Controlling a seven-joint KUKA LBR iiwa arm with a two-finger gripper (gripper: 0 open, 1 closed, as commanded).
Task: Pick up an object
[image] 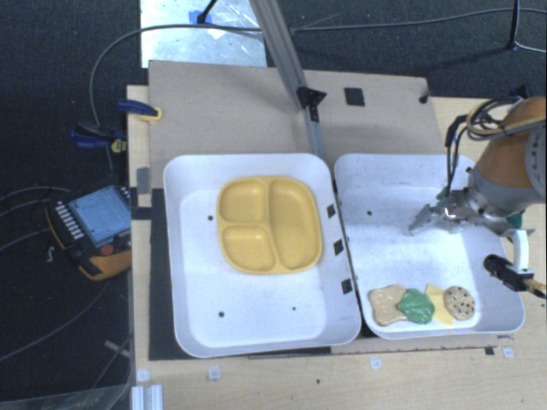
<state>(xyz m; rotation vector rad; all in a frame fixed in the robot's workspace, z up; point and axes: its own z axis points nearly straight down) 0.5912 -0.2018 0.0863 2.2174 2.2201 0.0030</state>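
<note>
- While our claw (427,219) hangs over the right bin (385,186), its two fingers look splayed apart and released, with nothing between them.
- We read the claw at about three o'clock in the view, above bare white floor in the upper half of that bin.
- From the claw, the candidate objects lie toward six o'clock, in a row along the bin's near wall: a tan biscuit-like piece (386,305), a green leafy piece (416,306) touching it, a yellow wedge (439,304) partly under the green one, and a chip cookie (460,301) at the right end.
- We judge these to be light, stiff toy foods, probably smooth; the flat shapes offer little height, so pinching across an edge seems best.
- We would favour the chip cookie or the tan piece, since the ends of the row leave room for a finger.
- At nine o'clock from the claw, the left bin (197,297) holds a yellow divided plate (269,225), upright, its compartments bare.
- Both bins sit side by side on the desk (222,101).
</note>
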